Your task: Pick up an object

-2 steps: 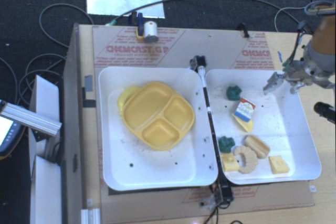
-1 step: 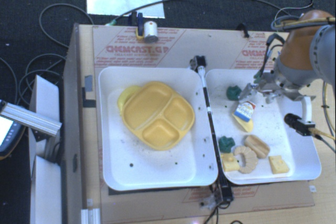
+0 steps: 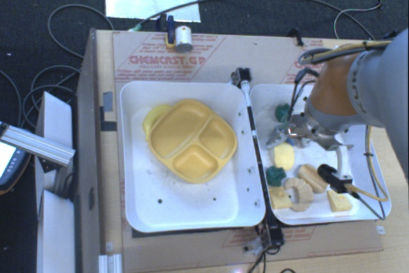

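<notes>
Yellow plastic dominates the left bin, where a divided tray with three compartments lies tilted over a second yellow piece that peeks out at its upper left. The right bin holds the small things: a pale yellow lump near its middle, a dark green piece above it, another green piece below it, and along the lower edge a cluster of tan and cream food-like shapes with a yellow wedge at their right. The grey arm with its orange band reaches in from the right, and the jaws sit low over the right bin, just above the pale yellow lump; whether they are released or clenched cannot be told here. The tabletop is brown printed board.
</notes>
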You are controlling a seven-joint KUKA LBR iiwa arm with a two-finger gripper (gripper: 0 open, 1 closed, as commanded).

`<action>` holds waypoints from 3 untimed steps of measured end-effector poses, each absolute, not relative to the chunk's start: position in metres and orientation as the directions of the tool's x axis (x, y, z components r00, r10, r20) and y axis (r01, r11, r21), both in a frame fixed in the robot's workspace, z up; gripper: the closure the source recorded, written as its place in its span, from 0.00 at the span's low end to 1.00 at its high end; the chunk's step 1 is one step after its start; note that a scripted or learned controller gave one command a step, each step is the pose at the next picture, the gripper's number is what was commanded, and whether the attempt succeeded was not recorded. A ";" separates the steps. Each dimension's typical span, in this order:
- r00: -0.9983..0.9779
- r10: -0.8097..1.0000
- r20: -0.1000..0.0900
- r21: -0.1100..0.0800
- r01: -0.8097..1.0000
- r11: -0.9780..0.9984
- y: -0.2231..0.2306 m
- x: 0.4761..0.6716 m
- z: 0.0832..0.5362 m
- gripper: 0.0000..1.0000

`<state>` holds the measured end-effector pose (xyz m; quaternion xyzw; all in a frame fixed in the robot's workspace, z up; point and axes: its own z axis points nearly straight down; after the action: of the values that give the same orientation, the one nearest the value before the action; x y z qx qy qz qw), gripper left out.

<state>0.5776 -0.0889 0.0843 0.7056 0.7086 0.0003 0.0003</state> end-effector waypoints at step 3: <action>-0.005 1.000 0.001 0.003 1.000 0.005 -0.010 0.584 0.185 1.00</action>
<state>0.5843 -0.0101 0.1852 0.7055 0.7087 0.0013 0.0006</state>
